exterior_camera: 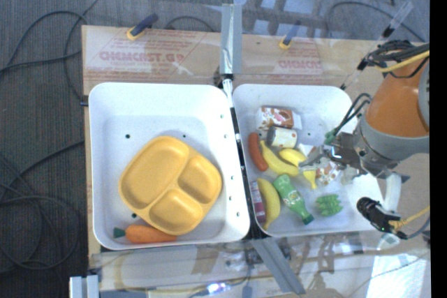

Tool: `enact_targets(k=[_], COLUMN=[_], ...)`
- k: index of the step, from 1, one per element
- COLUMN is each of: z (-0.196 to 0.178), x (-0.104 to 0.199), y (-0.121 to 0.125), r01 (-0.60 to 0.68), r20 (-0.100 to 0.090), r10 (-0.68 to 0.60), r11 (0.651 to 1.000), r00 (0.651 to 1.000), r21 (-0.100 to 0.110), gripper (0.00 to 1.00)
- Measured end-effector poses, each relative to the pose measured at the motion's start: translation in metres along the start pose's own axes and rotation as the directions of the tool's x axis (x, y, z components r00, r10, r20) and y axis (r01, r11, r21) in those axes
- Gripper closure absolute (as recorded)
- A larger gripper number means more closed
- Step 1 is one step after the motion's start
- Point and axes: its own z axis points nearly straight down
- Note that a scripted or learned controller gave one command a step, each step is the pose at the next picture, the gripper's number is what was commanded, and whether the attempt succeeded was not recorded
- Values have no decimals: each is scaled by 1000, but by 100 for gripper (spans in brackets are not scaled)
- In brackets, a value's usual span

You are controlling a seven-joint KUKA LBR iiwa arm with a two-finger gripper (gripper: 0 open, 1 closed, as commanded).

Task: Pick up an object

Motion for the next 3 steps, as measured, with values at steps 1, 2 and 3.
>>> enact_targets(k=[1,2,3], z=[94,89,89], x=[-7,-6,-6], y=[4,3,3], r01=[146,147,146], r20=[2,0,-1], r10=[-146,-147,-146], r11=[989,989,989], r00=[989,989,989], r21=[-3,5,5], gripper=[0,100,0])
